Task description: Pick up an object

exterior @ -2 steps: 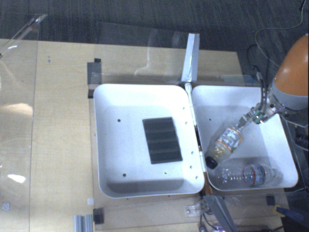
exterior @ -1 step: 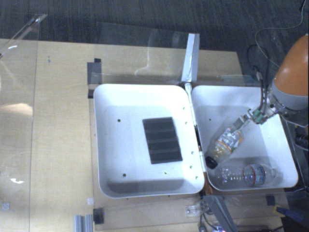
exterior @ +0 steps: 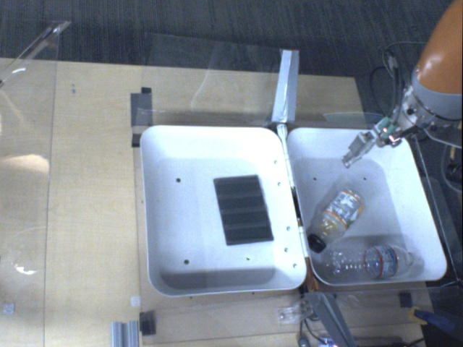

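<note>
A small clear plastic bottle with an amber liquid, a pale label and a black cap lies tilted in the right white bin, its cap toward the lower left of that bin. Just below it, along the bin's lower wall, lies a larger clear plastic bottle with a bluish label, on its side and nearly level across the frame; whether the two bottles touch I cannot tell. Both are smooth and glossy, round in section.

The left white bin, shallow with rounded corners, holds a flat dark rectangular ribbed pad near its middle, turned slightly off square. The bins stand side by side on a pale wooden bench.

The grey arm with its orange band enters at the upper right of the frame and slants down and to the left. Its slim metallic two-finger gripper hangs over the upper part of the right bin, well apart from both bottles, with nothing between its tips. Whether the jaws are parted or closed, I cannot tell.
</note>
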`<state>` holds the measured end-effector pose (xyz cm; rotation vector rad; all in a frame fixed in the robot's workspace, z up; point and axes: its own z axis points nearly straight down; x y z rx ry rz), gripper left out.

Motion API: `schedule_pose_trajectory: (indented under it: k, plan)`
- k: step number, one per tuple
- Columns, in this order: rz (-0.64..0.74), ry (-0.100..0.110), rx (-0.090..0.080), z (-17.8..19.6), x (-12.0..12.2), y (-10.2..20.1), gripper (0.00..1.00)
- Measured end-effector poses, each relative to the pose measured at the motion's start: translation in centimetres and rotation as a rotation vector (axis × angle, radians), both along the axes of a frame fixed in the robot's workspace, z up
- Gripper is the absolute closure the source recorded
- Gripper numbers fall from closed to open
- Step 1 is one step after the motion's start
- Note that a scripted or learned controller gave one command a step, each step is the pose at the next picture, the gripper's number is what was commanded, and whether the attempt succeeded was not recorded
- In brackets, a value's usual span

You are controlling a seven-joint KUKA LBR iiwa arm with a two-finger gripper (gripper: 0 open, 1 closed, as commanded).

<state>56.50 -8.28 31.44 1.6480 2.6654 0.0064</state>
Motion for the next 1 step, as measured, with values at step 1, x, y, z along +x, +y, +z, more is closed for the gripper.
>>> schedule_pose_trajectory:
  k: [1]
  plan:
    - [0.136, 0.005, 0.0, -14.0, -0.16, -2.97, 0.0]
